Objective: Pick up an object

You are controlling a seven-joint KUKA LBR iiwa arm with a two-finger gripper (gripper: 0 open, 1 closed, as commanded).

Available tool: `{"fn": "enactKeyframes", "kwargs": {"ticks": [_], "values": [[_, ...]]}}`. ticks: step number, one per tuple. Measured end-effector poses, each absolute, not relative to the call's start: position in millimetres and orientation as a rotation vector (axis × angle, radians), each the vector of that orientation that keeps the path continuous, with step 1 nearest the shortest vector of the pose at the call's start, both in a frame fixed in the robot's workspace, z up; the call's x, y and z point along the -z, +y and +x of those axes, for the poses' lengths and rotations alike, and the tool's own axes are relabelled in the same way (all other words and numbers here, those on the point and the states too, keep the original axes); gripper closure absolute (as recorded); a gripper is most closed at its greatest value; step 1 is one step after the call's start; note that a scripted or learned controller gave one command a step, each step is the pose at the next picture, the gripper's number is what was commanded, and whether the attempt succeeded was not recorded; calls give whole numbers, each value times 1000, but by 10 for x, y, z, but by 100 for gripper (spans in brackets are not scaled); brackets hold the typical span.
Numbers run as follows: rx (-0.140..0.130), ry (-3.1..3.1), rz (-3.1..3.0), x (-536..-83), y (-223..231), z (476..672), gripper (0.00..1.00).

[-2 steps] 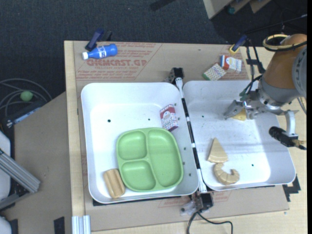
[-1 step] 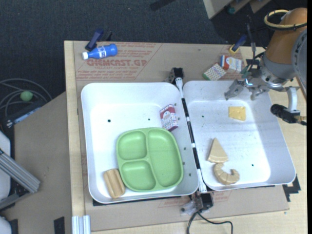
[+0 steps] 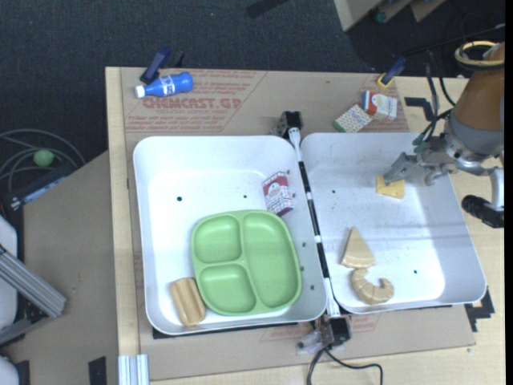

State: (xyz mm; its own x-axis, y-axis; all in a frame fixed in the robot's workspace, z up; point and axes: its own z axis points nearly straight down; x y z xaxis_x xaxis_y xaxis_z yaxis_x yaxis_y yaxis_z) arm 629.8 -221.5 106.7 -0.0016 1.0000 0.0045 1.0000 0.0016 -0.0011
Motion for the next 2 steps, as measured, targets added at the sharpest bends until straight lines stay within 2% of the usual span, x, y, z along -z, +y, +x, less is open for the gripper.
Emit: {"fn": "enactKeyframes", "kwargs": {"ticks": [1,2], "values": [[1,-2221,-2218,-842,-1754,6448,0],[-1,-2221,-2220,-848,-1777,6318,0]]}}
